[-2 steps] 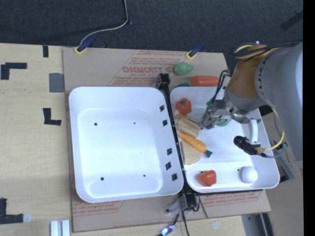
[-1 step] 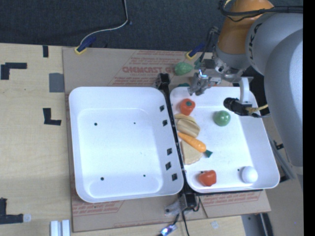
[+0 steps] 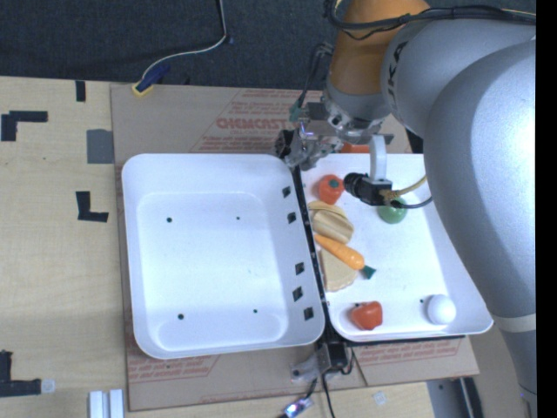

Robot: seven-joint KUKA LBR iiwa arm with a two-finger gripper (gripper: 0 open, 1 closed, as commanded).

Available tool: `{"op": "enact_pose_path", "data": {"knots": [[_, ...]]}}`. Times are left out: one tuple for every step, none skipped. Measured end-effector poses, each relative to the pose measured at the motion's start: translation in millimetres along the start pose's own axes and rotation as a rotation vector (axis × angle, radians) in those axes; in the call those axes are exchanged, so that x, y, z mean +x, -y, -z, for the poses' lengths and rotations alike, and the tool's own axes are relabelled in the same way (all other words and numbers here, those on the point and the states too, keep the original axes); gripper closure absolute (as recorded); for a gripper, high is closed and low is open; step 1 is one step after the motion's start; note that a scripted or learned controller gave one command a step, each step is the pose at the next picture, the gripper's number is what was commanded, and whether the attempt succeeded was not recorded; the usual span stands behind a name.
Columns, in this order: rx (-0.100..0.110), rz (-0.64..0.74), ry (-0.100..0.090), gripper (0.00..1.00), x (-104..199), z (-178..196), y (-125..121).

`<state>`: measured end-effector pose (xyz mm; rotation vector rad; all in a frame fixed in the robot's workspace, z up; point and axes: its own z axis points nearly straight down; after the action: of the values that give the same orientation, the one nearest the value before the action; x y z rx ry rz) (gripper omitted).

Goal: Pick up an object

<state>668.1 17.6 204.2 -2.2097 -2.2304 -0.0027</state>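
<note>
My gripper [image 3: 302,144] hangs over the far end of the divider between the two bins, just beyond the back rim of the right bin [image 3: 452,259]. A red tomato [image 3: 329,188] lies a little in front of it and to its right. Behind the tomato come a tan bread-like piece [image 3: 332,224], an orange carrot [image 3: 341,252] lying across another tan piece [image 3: 338,276], a red pepper-like object [image 3: 366,315] and a white ball [image 3: 439,308]. A green object [image 3: 392,212] sits partly under a black part of the wrist [image 3: 364,186]. I see nothing in the gripper.
The left bin [image 3: 209,251] stands beside the right one, on a cardboard sheet [image 3: 200,120]. The bulky grey arm [image 3: 487,146] covers the right side of the view and overhangs the right bin's far corner. A cable with a blue-yellow plug [image 3: 150,78] lies beyond the bins.
</note>
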Motion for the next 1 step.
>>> {"op": "enact_pose_path", "data": {"knots": [[-0.019,-0.004,0.001,1.0,30.4,248.7,-1.2]]}}
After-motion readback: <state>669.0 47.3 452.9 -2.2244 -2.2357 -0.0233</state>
